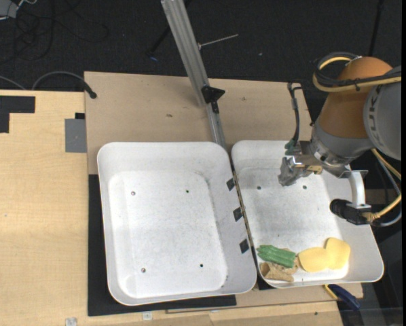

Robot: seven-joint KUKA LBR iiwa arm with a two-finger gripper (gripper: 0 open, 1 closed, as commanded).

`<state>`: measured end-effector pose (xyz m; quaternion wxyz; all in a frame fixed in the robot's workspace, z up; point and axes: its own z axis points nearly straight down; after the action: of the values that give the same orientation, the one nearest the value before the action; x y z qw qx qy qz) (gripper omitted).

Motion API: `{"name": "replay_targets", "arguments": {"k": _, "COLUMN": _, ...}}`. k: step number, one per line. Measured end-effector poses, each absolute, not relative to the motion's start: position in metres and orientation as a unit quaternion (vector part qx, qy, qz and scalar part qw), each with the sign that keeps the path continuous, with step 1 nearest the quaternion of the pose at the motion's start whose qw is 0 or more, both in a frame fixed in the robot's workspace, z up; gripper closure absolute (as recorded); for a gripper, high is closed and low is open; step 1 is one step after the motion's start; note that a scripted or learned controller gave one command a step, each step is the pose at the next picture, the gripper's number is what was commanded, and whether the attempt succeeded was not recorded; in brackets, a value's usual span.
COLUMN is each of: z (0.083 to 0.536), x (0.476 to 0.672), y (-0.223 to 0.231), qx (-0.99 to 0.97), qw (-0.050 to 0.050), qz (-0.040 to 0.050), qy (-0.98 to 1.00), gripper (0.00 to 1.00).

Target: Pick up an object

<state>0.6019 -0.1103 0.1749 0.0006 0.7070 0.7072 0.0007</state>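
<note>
**Gripper over the far end of the right bin, objects in its near corner**

We note the gripper (pixel 289 172) hanging over the upper part of the right bin (pixel 311 206), close to that bin's far edge. From this slanted view we cannot tell whether it is spread or pressed together, and we see nothing carried in it.

The candidate objects sit together along the right bin's near edge: a green object (pixel 278 255) close to the divider side, a yellow object (pixel 324 256) beside it toward the near right corner, and a small tan object (pixel 279 272) tucked just under the green one, against the rim. The green and yellow pieces look to be touching or nearly so. The left bin (pixel 165 219) carries nothing we would pick.

Key relation: the cluster lies well apart from the gripper, toward the near edge. The green object's long axis runs roughly along that edge, tilted slightly.

We judge the pick not yet begun; the arm needs to travel toward the near edge before descending.
</note>
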Motion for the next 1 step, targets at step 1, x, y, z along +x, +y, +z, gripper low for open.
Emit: {"name": "replay_targets", "arguments": {"k": 1, "z": 0.2280, "x": 0.6029, "y": -0.1115, "qx": 0.707, "qw": 0.001, "qz": 0.0011, "qy": 0.707, "gripper": 1.00}}
